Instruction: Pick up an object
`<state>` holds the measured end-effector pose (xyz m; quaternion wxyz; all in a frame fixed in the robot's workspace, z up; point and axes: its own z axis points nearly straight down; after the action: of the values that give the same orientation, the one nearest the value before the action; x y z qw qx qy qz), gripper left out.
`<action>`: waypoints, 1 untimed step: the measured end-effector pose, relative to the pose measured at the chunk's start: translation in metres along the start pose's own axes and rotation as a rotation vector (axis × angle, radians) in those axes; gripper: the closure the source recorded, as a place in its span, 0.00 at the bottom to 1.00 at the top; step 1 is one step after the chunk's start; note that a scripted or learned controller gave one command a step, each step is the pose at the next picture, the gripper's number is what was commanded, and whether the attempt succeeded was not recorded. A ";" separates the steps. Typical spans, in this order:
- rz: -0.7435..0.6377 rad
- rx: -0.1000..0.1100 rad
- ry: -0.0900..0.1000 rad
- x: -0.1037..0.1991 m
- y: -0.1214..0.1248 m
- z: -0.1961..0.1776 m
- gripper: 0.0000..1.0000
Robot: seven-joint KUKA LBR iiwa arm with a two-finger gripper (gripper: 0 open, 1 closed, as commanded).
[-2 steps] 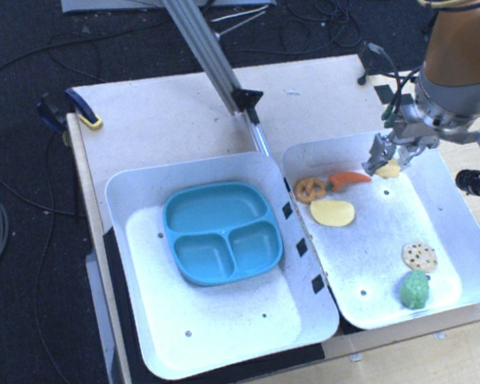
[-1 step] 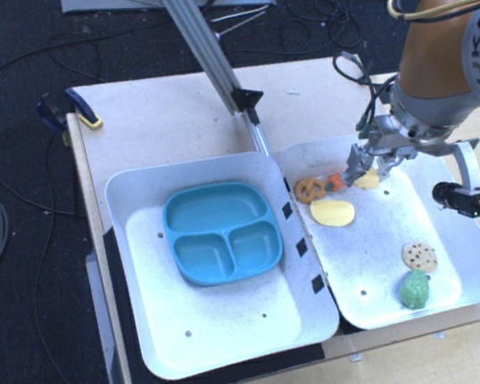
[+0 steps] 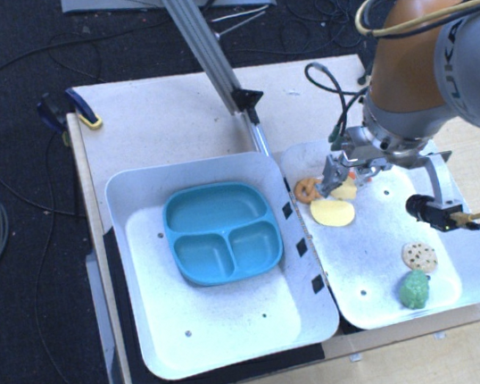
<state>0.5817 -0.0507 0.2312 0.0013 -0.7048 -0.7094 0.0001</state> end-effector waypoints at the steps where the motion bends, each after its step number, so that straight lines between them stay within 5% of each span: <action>1: 0.000 0.001 0.000 0.048 -0.011 0.008 1.00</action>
<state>0.5699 -0.0031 0.2233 0.0015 -0.7048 -0.7094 0.0005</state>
